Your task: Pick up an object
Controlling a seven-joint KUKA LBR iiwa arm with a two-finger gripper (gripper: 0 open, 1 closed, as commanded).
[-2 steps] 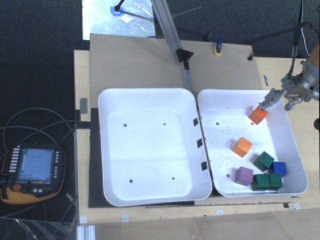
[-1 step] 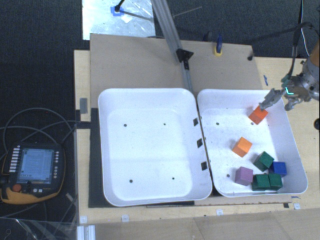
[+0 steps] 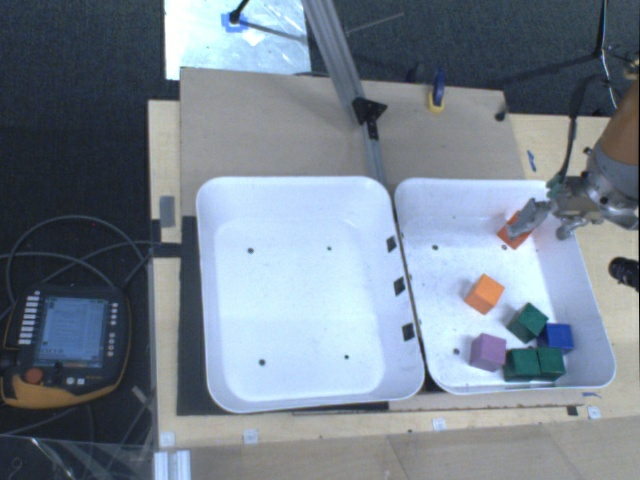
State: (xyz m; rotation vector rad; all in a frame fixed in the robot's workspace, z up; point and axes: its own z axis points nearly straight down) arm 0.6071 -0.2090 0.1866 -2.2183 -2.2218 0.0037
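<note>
The right bin (image 3: 440, 208) holds several blocks. A red-orange block (image 3: 514, 233) lies near the bin's far right wall. An orange cube (image 3: 485, 293) sits mid-bin. Toward the near right corner are a dark green cube (image 3: 527, 320), a blue cube (image 3: 557, 336), a purple cube (image 3: 488, 351) and a long green block (image 3: 533, 364). My gripper (image 3: 546, 224) hangs over the bin's far right edge, open. Its left finger (image 3: 530, 214) reaches right above the red-orange block, and the block is beside that fingertip, not between the two fingers.
The left bin (image 3: 215, 208) stands beside the right one. A slanted metal pole (image 3: 335, 43) rises behind the bins. A teach pendant (image 3: 65, 343) with its cable lies off the bench at the left.
</note>
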